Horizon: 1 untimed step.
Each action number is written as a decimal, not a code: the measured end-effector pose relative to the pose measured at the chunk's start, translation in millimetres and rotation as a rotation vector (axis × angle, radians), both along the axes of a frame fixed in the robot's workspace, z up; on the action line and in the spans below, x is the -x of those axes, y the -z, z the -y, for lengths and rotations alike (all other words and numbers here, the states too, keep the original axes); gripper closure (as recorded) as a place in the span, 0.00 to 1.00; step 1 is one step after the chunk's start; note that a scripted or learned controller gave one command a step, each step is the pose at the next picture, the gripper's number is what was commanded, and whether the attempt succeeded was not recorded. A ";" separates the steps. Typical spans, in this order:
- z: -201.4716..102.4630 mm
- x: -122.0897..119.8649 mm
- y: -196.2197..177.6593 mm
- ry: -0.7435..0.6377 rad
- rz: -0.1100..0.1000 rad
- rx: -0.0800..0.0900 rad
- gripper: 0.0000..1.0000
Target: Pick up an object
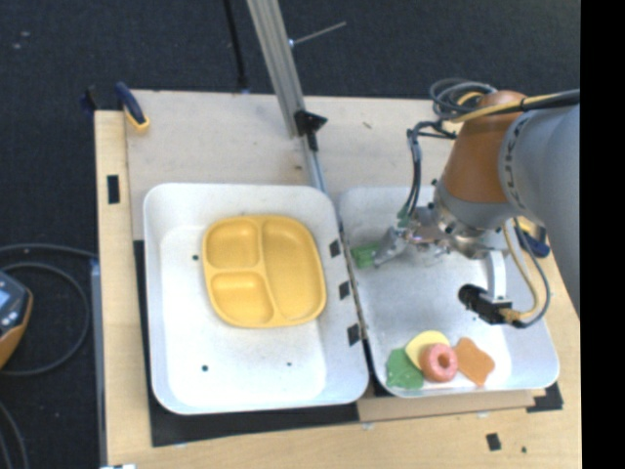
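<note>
My gripper (383, 253) reaches a small green object (363, 256); grip state unclear to me, nothing lifted yet.

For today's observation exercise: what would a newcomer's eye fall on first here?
Probably the yellow three-compartment plastic plate in the left white bin. Next, the grey arm's orange band above the right white bin, then the pink ring-shaped toy among small pieces at that bin's near edge.
</note>
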State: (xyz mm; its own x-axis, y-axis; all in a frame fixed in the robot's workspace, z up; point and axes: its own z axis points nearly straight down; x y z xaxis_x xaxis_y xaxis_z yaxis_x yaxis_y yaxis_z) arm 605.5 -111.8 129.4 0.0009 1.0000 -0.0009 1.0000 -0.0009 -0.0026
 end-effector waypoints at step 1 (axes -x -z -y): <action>0.9 -0.1 30.0 0.001 0.001 0.000 0.00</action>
State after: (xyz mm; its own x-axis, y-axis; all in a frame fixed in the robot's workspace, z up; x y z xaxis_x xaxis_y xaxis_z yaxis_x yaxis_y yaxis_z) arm 605.6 -112.8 99.5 0.0017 1.0000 -0.0012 1.0000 -0.0017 -0.0012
